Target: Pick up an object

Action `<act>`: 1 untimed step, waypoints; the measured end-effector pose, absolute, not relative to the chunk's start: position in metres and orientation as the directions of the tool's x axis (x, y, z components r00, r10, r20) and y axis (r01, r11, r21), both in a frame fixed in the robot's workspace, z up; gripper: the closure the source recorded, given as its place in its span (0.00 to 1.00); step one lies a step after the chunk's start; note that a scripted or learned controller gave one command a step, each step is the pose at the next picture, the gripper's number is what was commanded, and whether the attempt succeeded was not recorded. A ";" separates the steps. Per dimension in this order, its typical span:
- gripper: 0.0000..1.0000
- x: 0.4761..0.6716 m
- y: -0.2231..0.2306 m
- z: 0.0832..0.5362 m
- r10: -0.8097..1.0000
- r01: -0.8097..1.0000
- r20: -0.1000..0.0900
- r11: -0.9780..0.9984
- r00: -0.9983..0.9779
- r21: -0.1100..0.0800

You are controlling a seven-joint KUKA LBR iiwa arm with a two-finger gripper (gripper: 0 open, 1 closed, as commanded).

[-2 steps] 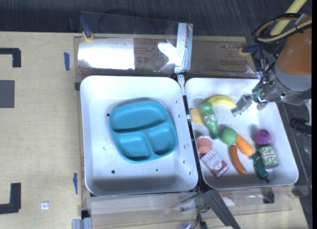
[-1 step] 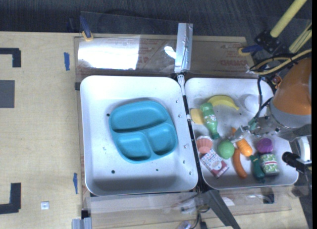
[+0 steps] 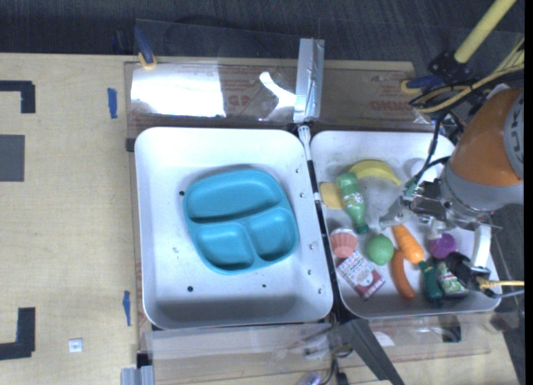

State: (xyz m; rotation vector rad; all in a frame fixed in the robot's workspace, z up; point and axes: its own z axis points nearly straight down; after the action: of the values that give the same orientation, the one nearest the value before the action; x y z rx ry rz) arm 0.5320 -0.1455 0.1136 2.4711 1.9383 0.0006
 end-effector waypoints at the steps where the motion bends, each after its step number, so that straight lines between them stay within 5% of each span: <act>1: 0.00 0.540 -0.149 0.139 0.987 0.987 0.000 -0.161 0.161 0.002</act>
State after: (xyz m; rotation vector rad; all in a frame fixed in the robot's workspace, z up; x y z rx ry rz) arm 0.5401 -0.1492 0.1393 2.3927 2.0334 0.0014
